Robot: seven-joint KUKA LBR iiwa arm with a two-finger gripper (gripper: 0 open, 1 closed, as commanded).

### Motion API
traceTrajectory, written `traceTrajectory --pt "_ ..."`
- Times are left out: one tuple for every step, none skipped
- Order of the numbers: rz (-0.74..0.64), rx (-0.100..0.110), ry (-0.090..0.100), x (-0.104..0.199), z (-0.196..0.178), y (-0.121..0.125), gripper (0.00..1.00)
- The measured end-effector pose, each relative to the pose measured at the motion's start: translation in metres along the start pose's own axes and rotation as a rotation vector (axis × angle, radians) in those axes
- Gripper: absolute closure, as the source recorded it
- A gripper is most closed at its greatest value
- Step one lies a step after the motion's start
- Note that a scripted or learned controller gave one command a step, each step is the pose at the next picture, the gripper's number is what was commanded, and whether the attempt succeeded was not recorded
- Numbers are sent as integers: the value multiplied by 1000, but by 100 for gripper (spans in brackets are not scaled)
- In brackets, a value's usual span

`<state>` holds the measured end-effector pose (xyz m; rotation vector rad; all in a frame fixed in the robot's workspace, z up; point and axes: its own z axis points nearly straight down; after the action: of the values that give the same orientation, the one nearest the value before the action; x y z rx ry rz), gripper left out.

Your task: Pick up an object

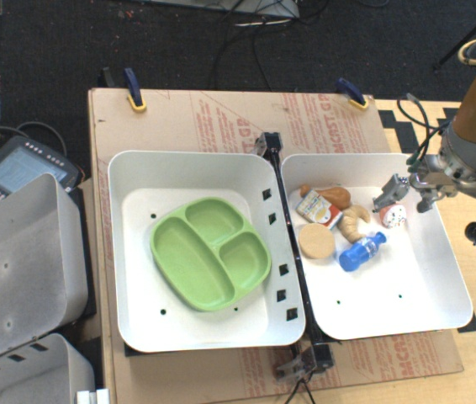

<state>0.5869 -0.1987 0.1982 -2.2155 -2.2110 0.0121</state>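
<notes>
The hand (399,194) hangs over the upper right part of the right bin (440,310), just above a small white object (395,217); whether it is open or closed cannot be told from this angle, and nothing is visibly held. The objects to pick lie clustered in the upper left part of that bin: a blue bottle (360,252), a round tan disc (316,242), a beige lump (355,223), a red-and-white packet (318,209) and an orange piece (335,196). Likely risk: the items touch or lie close together, so a descent may strike a neighbour, push the target aside or close on nothing. The round bottle may roll away. The left bin (129,225) holds a green divided plate (211,253). A black divider (282,225) on the worktop (221,116) separates the bins.
</notes>
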Motion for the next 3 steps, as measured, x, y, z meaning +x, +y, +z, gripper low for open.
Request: traceTrajectory --pt "-4 -14 -3 1 -8 3 0" --pt "-2 -9 -2 -2 49 12 0" --pt "-1 -21 -7 -4 78 15 0"
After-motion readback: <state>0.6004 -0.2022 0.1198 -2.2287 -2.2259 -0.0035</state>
